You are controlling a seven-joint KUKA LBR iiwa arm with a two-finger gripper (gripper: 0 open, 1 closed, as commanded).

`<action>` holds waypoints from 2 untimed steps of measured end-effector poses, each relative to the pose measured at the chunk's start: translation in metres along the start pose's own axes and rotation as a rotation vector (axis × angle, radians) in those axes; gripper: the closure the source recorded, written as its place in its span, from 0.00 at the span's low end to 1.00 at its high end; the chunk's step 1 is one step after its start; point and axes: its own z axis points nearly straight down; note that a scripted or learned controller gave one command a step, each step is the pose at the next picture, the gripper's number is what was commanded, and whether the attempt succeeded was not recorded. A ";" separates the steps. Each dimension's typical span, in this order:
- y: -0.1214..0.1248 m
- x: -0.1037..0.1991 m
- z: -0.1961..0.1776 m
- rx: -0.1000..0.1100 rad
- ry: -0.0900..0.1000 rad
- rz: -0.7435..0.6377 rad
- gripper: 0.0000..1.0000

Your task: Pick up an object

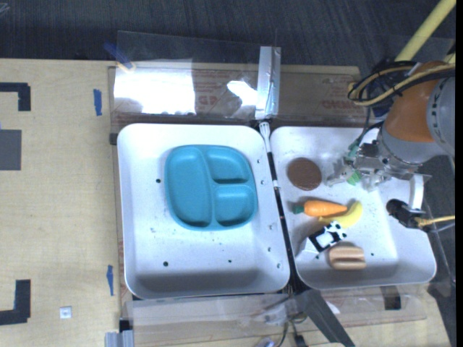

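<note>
Over the upper part of the right bin (416,262) hangs the pincer (356,170), carried by the grey arm (443,118) with its orange band (409,118), which comes in from the right. Whether the pincer is spread or pressed together I cannot tell, since its metal parts blur against the white floor; nothing can be made out between them.

Just to the left of the pincer lies a round brown disc (304,173), flat on the bin floor and apart from the metal. Below the pincer and slightly left lies an orange carrot (324,208) on its side, green end pointing left. A yellow banana (352,214) touches the carrot's right end, almost straight below the pincer. Further below sits a small black and white thing (329,236), and beneath that a tan bread roll (346,255), near the bin's lower wall. These 5 things are all in the right bin.

Well to the left of the pincer, past the wall between the 2 bins, the left bin (137,208) holds a blue divided tray (211,185) lying flat near its middle.
</note>
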 end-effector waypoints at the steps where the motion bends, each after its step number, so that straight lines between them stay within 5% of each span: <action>1: -0.062 0.019 0.007 -0.003 0.001 -0.140 0.00; 2: -0.060 0.017 -0.005 -0.011 0.000 -0.134 1.00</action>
